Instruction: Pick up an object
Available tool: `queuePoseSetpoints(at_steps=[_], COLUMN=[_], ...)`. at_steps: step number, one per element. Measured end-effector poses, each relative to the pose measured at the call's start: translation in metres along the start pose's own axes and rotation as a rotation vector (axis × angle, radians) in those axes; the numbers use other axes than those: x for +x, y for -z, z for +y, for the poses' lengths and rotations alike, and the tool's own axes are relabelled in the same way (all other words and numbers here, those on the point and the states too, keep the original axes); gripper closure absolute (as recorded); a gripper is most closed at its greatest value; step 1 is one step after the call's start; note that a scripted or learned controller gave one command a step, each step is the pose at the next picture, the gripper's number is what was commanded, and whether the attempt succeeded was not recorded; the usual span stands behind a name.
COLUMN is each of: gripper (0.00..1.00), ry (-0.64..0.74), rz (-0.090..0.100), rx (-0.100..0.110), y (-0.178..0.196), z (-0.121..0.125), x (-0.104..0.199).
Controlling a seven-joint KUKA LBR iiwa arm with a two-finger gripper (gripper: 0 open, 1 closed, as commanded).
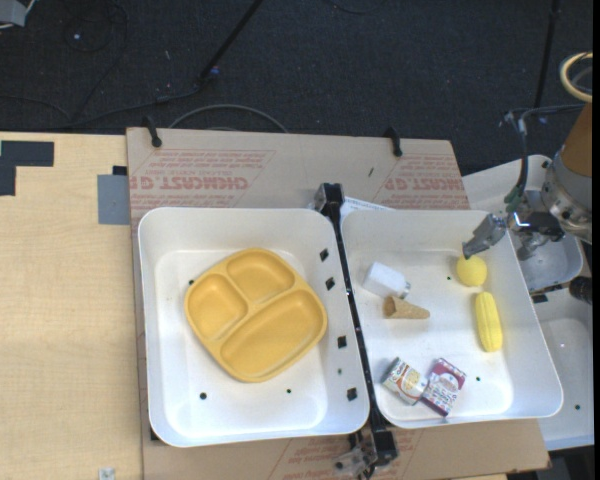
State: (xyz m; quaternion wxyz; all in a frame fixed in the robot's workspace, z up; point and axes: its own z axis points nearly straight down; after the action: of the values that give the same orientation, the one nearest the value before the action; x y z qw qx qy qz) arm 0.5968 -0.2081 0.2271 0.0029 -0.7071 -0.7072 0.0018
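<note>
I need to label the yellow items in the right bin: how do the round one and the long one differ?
The round yellow fruit is compact and ball-like; the long yellow piece is a stretched, corn-like shape. The round one lies nearer the bin's far edge, just beside the claw; the long one lies below it, running roughly along the right bin wall. The long one takes up more room. Both are plain yellow and rest apart on the bin floor.

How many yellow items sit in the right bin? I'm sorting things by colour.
2. A small round yellow piece lies near the right bin's far right corner, beside the gripper. A long yellow corn-like piece lies just in front of it, along the right wall. None looks hidden.
</note>
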Motion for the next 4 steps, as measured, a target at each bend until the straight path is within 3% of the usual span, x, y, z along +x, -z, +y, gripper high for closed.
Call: queuePoseSetpoints(at_steps=[2, 3, 4], gripper=[0.00, 1.00, 1.00], ry=[-0.001, -0.001, 0.001], rz=[0.000, -0.001, -0.003], rx=[-0.001, -0.003, -0.009], y=[-0.108, -0.096, -0.033], z=[0.001, 0.002, 0.000], x=[-0.001, -0.001, -0.004])
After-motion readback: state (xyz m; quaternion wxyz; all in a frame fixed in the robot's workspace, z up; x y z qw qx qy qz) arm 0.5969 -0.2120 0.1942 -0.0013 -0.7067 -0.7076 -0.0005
